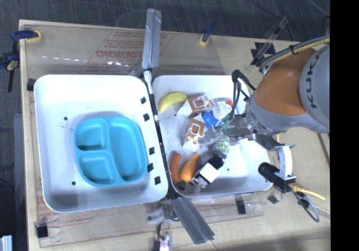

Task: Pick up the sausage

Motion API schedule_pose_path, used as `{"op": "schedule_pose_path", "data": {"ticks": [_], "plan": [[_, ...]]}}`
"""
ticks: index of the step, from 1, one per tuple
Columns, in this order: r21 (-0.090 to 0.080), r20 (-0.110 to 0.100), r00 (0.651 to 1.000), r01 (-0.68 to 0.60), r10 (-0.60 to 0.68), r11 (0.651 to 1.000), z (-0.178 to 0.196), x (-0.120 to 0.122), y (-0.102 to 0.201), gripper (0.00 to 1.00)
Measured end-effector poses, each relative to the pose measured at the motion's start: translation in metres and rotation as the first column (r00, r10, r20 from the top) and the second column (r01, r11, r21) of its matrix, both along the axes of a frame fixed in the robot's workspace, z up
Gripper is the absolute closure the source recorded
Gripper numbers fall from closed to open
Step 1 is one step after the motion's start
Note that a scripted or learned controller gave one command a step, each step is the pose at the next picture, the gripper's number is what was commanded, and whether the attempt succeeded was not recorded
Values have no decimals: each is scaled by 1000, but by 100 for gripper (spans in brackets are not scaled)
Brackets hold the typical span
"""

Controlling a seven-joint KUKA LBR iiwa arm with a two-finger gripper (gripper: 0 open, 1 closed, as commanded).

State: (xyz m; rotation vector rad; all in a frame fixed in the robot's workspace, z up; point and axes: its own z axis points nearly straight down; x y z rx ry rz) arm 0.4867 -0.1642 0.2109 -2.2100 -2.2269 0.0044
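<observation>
I see a wooden counter (185, 39) on dark carpet. The sausage (175, 168) lies by the right bin's (247, 183) front-left corner, long axis front-to-back. The gripper's (227, 132) state I cannot tell.

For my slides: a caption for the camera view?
KUKA arm's gripper over the right bin's clutter; sausage lies untouched beside a carrot.

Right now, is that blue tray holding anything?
Empty. The blue tray lies flat in the left bin, and all three of its compartments show bare blue bottoms.
</observation>
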Motion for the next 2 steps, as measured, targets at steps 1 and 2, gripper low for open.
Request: {"op": "schedule_pose_path", "data": {"ticks": [1, 2], "plan": [[-2, 15, 999, 48, -48, 999, -107, -6, 22, 0], [-1, 4, 999, -52, 52, 999, -64, 73, -14, 0]]}}
